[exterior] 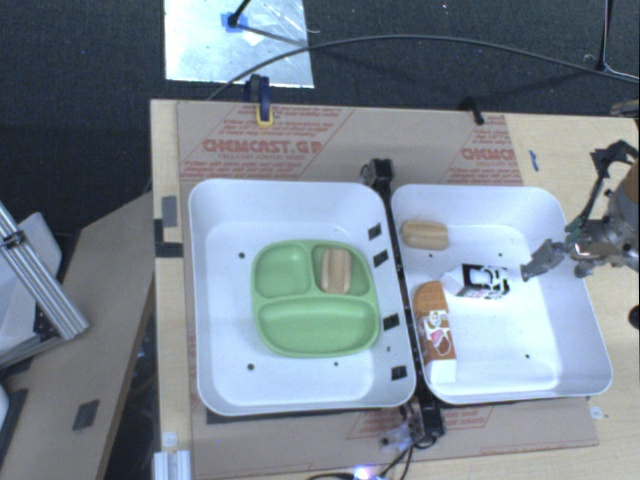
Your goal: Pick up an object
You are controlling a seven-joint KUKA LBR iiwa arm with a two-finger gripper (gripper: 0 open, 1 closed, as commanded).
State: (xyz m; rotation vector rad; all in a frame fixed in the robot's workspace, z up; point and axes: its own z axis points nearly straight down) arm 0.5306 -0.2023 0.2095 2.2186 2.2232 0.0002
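Nearest, the orange-brown packet [436, 334] lies by the right bin's [570, 368] inner wall, the black-and-white item [485, 281] mid-bin beside the empty-looking gripper [540, 260], its spread untellable, so descend squarely there, bun [425, 234] farthest

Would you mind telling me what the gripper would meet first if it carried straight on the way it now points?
Probably the black-and-white object in the right bin: the gripper points left toward it. Its height above the bin is unclear, so it might pass over.

One fixed camera above the bench [330, 128] — slanted downward, both bins within frame.
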